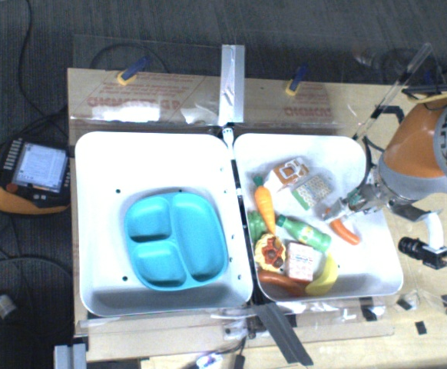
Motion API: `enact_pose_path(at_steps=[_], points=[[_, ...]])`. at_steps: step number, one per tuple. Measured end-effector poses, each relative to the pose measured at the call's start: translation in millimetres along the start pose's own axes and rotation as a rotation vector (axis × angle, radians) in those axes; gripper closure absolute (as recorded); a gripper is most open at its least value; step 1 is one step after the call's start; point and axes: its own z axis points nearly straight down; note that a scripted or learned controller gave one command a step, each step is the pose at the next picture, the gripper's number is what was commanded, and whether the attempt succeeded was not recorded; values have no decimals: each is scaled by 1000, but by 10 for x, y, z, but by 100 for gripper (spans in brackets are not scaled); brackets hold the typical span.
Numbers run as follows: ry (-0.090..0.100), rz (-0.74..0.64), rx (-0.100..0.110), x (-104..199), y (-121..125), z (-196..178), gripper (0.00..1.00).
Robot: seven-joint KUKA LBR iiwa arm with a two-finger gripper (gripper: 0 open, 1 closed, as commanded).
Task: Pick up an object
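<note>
Objects (289, 233) crowd right bin (377, 279); claw (345, 208) blurred.

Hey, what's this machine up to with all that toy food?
A grey robot arm with an orange band reaches in from the right, its gripper low in the right bin, right by a small orange-red toy. It's trying to pick something up; I can't tell whether it has hold of anything yet. A carrot, a green bottle, a banana and other play food lie there. The left bin holds a blue divided tray.
</note>
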Motion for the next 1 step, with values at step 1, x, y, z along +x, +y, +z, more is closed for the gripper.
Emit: enact_pose_path(at_steps=[1], points=[[-5, 35, 4, 1160, 388, -844, 100]])
